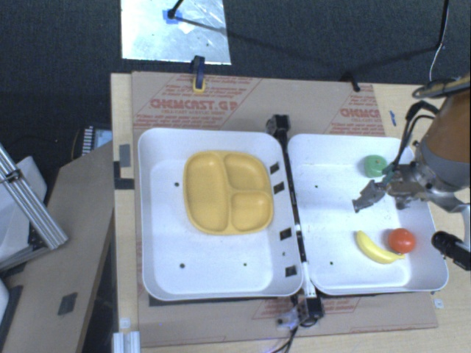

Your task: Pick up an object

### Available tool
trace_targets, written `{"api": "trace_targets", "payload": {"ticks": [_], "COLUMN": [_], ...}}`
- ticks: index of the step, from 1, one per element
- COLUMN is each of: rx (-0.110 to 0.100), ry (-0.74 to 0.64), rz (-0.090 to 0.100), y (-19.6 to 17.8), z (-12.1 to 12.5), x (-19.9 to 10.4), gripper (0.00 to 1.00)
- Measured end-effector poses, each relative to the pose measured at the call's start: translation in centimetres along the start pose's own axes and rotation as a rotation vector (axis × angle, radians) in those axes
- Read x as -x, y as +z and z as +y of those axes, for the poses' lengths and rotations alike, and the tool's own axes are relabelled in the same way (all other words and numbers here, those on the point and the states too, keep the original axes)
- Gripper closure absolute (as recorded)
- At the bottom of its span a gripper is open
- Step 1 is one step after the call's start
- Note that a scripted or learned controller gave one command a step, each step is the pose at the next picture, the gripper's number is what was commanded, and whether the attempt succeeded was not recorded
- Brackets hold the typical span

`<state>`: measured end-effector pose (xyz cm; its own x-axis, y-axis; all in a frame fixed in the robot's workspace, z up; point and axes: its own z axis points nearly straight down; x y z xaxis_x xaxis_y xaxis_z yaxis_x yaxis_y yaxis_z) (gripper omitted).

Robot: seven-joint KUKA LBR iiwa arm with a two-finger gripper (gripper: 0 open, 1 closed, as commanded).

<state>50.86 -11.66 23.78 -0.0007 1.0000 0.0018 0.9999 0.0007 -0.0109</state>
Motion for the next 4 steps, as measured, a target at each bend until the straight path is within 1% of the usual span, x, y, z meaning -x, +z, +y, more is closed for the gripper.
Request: {"api": "trace_targets", "payload": {"ticks": [1,2,3,4], "rx": [0.012,0.01,0.009,0.009], "ry": [-0.003,0.0,0.0,0.001], "rz": [-0.002,-0.001,-0.001,-0.001], "y": [-0.6,5.3,10.3,15.6], "z": [0.2,-0.1,0.0,0.0], "x": [0.0,0.6,-0.5,-0.5], "gripper": [0.0,0.0,0.0,0.0]}}
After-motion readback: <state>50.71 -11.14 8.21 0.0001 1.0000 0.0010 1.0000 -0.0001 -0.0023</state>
